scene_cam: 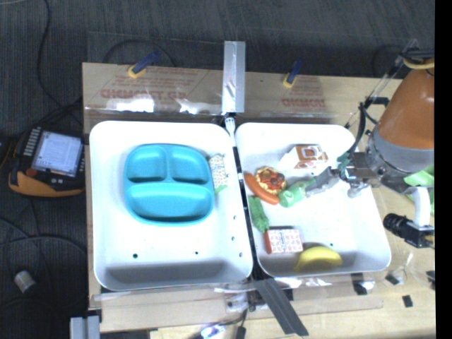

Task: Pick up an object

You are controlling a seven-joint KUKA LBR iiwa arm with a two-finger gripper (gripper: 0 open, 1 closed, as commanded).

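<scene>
The right bin (349, 226) holds several toy foods. A pizza slice (270, 179) lies on an orange carrot (256, 191), with a green piece (290, 196) just to their right. Behind them is a white carton (306, 157). Toward the front lie a red box (284, 240) and a yellow banana (318, 258). A green vegetable (260, 217) rests along the bin's left wall. My gripper (319, 183) reaches in from the right, low in the bin, with its tip next to the green piece. I cannot make out whether it touches anything.
In the left bin (106, 210) sits a blue divided plate (169, 182), with a small patterned packet (218, 171) against the bin's right wall. The arm's orange band (417, 108) hangs over the right bin's far right corner. Cables and a black fitting (406, 228) lie to the right.
</scene>
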